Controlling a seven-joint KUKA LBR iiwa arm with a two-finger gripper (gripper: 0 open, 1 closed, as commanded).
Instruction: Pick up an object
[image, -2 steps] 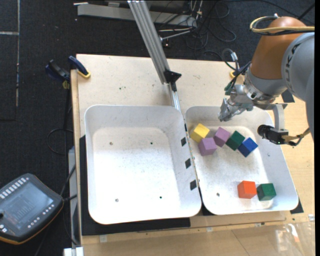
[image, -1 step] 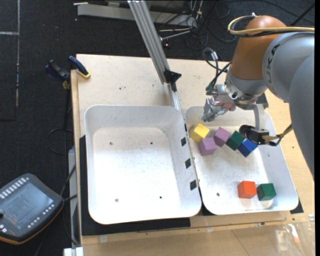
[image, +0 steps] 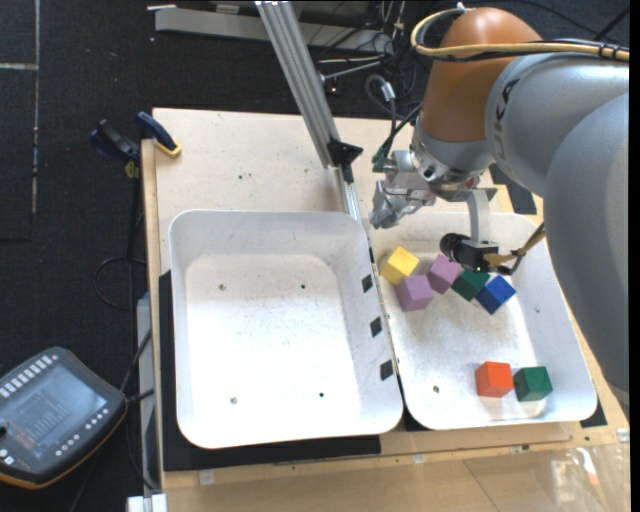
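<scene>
Bench (image: 250, 150): pale speckled board, flat, matte.

Left bin (image: 270, 320): shallow white plastic tray with rounded corners, its floor dusted with fine dark specks.

Right bin (image: 560, 340): same white moulded tray, touching the left one along a shared edge. It holds the blocks, all small matte cubes.
- Yellow cube (image: 401, 264), near the bin's far left corner.
- Two purple cubes, one (image: 415, 291) just beside the yellow, the other (image: 445, 271) to its right.
- Dark green cube (image: 468, 283) and blue cube (image: 495, 292), pressed close in the same cluster.
- Orange cube (image: 493, 379) and green cube (image: 532, 382), side by side near the front edge, well apart from the cluster.

Gripper (image: 388, 213): bare grey metal, angular, hanging above the far left corner of the right bin, just beyond the yellow cube. Nothing is seen between its tips; whether they are spread or closed I cannot tell.

Arm (image: 540, 90): smooth grey casing with a glossy orange band.
</scene>
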